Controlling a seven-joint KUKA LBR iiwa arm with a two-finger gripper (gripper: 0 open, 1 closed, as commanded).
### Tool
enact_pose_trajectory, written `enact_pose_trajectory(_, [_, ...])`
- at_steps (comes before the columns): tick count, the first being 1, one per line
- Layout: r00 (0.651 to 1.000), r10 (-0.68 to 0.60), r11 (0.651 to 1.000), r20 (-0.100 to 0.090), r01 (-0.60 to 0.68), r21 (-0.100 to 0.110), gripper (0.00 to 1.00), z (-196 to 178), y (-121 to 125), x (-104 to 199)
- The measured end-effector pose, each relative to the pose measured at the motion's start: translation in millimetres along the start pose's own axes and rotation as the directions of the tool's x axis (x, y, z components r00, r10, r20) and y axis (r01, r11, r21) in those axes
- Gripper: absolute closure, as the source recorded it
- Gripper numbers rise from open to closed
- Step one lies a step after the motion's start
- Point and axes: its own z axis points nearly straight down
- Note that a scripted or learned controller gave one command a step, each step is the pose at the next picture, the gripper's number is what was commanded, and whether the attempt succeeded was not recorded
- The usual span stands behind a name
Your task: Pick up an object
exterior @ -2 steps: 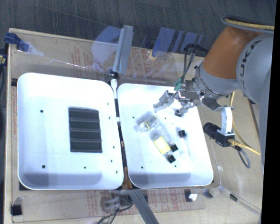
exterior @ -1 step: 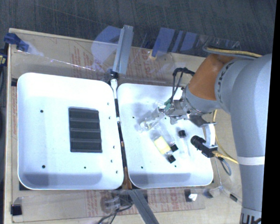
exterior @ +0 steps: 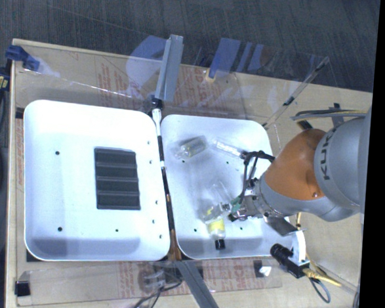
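My gripper is low in the right bin, near its front right part, on the grey arm with the orange band. Just left of it lies a clear item with a yellow end, touching or nearly touching the gripper; I cannot make out whether it is held. A small black piece sits just in front of that. Further back in the same bin lie a clear crumpled item and a thin clear tube. A black ribbed slab lies flat in the middle of the left bin.
The two white bins meet along a dark divider. A grey metal post stands behind them, and a grey bracket lies on the bench in front. The arm's bulk covers the right bin's right edge.
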Motion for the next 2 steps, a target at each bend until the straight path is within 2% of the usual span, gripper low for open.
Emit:
enact_pose_trajectory(1, [1.000,-0.006,1.000,-0.003,0.006,0.006,1.00,-6,0,0])
enact_pose_trajectory(2, [1.000,-0.016,1.000,0.003,0.016,-0.003,1.00,-126,9,50])
